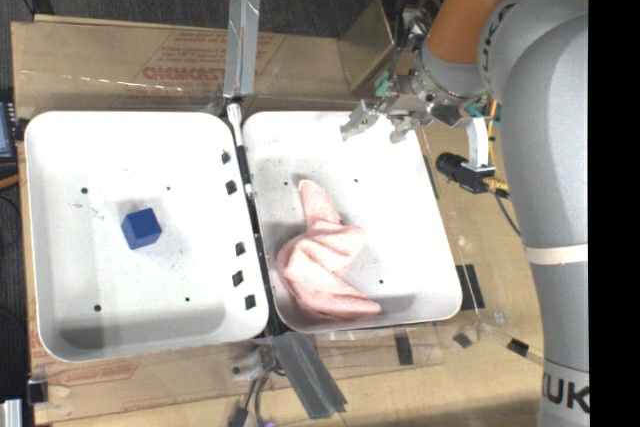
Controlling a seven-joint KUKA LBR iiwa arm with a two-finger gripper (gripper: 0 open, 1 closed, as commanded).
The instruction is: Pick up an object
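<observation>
Camera view, looking down at a slant: two white bins sit side by side, left bin (60, 215) w/ a small blue cube (142, 227) near its middle, right bin (420, 205) w/ a crumpled pink cloth (322, 260) lying from centre toward the near wall. Gripper (378, 123) hangs over the far edge of the right bin, fingers spread apart w/ nothing between them, so no grab yet. It sits well apart from the cloth and further still from the cube; prob. parked high at the bin's back rim so the arm (530, 95), reaching in from the right, stays out of the way before it drops. Cloth looks the likelier target, being in the bin under the gripper; that's a guess. Cloth is bunched w/ folds sticking up, which gives the fingers ridges to pinch, but it's soft and could slip or come up only partly. Room: bare floor of the right bin betw. gripper and cloth, so a straight descent toward the near side looks free. Cloth's near end lies just beside the front wall and its left side is near the divider (240, 205) betw. the bins, so a grab there risks fingers hitting a rim; the upper fold nearer mid-bin has more space. Cube has open floor on all sides, walls well apart from it.
</observation>
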